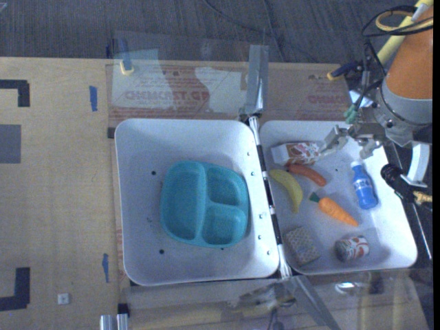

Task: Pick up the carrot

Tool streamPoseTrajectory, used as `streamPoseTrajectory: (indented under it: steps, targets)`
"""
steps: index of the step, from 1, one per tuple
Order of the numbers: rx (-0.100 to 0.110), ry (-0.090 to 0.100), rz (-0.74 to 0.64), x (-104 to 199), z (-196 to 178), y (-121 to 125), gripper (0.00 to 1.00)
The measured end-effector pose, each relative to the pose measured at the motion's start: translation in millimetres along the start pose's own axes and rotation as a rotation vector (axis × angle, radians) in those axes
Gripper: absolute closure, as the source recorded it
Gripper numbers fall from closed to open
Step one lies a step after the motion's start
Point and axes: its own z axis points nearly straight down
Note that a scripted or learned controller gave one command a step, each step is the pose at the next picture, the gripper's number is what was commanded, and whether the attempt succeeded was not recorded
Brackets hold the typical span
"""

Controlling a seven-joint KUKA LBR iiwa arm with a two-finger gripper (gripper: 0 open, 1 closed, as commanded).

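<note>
The carrot [335, 210] lies in the right bin [405, 243], roughly in the middle of its floor, its orange body slanting down to the right and its green top pointing up-left. Just left of the carrot is a yellow banana [289, 188], and just above it a red-orange sausage-like piece [306, 173], with a small red-and-white packet [300, 150] beyond that. To the carrot's right stands a blue bottle [363, 187]; below the carrot rest a small can [350, 247] and, further left, a grey speckled sponge [301, 245]. The tool [342, 139] hangs above the carrot near the bin's far edge, apart from it and close to the packet; whether it is spread or pressed together I cannot tell. Well left of the carrot, the left bin [137, 184] holds a teal divided plate [204, 203].
</note>
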Motion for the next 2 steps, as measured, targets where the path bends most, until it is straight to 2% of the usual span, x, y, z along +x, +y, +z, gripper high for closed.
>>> streamPoseTrajectory:
  steps: [1, 2]
  targets:
    - [-0.001, -0.001, 0.010, -15.3, 113.4, -67.5, 0.00]
    - [-0.003, 0.001, -0.065, -45.4, 169.8, -50.7, 0.00]
